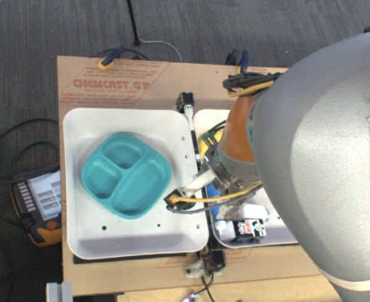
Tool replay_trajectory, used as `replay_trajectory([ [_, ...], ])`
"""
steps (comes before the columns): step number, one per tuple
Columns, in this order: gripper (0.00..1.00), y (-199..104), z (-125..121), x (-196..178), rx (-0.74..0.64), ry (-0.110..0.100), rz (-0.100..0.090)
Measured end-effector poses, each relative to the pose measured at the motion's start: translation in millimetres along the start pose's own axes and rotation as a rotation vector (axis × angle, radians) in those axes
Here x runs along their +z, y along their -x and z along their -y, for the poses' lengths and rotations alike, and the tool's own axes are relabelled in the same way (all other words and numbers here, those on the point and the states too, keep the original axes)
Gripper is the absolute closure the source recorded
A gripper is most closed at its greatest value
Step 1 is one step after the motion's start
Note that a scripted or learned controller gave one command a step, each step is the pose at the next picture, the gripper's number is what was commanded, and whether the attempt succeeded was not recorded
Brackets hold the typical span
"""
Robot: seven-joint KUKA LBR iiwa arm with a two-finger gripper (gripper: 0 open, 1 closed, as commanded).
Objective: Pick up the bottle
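Observation:
My arm's grey body and orange band (238, 137) hang over the right bin (226, 239) and hide most of what lies in it. The gripper (246, 228) reaches down into that bin's front left corner, showing as a black and white piece below the wrist. A small blue thing (214, 207) peeks out just left of it, between the cables; I cannot tell whether it is the bottle. A yellow and green object (207, 141) shows at the bin's left wall, further back.
The left bin (84, 231) holds a teal divided plate (127, 175). A black and white tool (186, 102) lies on the bench behind the wall between the bins. Yellow and white cables (194, 197) trail from the wrist over the left bin's right rim.

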State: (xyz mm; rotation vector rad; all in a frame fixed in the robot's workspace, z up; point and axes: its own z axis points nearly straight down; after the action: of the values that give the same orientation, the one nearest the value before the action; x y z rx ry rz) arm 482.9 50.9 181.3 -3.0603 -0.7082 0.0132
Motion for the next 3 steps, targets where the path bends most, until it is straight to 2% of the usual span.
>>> replay_trajectory([
  [1, 1.00, 0.2, -0.2, -7.0, -0.002, -0.001, 0.007],
  [2, 1.00, -4.4, 7.6, -172.3, 0.139, 0.004, -0.004],
  [3, 1.00, -22.9, 46.8, -124.2, 0.220, 0.003, -0.001],
])
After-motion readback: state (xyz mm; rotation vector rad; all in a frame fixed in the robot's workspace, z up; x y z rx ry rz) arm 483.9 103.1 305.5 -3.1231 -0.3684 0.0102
